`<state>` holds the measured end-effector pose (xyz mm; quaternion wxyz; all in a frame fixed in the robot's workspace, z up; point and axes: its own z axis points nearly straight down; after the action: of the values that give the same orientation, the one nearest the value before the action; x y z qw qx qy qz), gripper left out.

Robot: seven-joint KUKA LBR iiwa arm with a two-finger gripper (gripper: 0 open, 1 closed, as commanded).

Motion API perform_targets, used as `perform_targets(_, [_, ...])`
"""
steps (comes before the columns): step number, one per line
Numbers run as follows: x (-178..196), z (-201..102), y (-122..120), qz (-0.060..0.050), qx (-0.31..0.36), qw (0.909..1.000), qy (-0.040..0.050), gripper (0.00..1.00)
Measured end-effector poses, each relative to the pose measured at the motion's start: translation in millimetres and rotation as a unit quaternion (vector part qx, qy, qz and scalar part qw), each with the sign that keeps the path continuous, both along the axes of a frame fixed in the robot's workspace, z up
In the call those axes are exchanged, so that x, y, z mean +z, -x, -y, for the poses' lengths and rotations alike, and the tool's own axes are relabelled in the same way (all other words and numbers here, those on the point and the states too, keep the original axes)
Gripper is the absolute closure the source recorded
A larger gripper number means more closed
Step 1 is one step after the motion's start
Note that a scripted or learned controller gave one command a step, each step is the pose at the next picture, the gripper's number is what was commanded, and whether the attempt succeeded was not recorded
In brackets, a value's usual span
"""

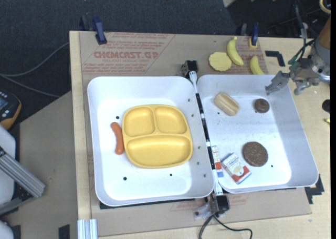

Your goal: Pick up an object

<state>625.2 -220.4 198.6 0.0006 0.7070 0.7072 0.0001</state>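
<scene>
My gripper hangs over the far right corner of the right bin, open, with nothing between its fingers. In that bin lie a tan bread roll, a small brown disc, a larger brown round patty and a small red, white and blue carton. The small disc is the nearest thing to the gripper, a little below and to its left. In the left bin a yellow divided plate has an orange sausage beside its left edge.
Beyond the right bin, two toy bananas and a yellow round piece lie on the cardboard bench top. A black clamp sits where the bins meet at the back. Cables hang near the arm at the right.
</scene>
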Motion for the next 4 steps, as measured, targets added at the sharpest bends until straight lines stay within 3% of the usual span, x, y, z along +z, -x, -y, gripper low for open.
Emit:
perform_targets(1, [-65, -27, 55, -0.005, -0.001, 1.0, -0.0025, 0.0])
perform_targets(2, [-101, -74, 114, -0.005, 0.0, 1.0, -0.0029, 0.0])
perform_targets(3, [-112, -90, 24, 0.003, 0.003, 1.0, 0.0003, 0.0])
perform_targets(4, [-115, -91, 103, -0.004, -0.002, 1.0, -0.0019, 0.0])
